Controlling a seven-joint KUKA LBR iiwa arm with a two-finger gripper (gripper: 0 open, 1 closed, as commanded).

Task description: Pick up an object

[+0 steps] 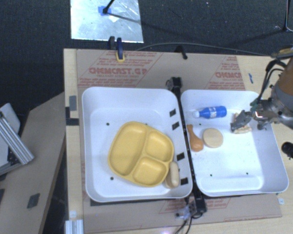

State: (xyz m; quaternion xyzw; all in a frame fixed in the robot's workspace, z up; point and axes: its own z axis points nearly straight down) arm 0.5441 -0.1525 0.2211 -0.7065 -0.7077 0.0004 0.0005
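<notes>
Gripper (242, 123) hangs over the right bin (271, 179), perhaps touching a small pale scrap (242, 129); its grip can't be told.

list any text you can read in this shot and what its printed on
"CHEMCAST GP": red print on the brown board under the bins, at the upper left.
"CHEMCAST": the same red print, slanted, at the board's upper right; the letters after it are blurred.
Blue bottle in the right bin: its label is too small to read.

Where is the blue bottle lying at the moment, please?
The blue bottle lies on its side near the back of the right bin, just behind the round tan disc and left of the gripper.
</notes>
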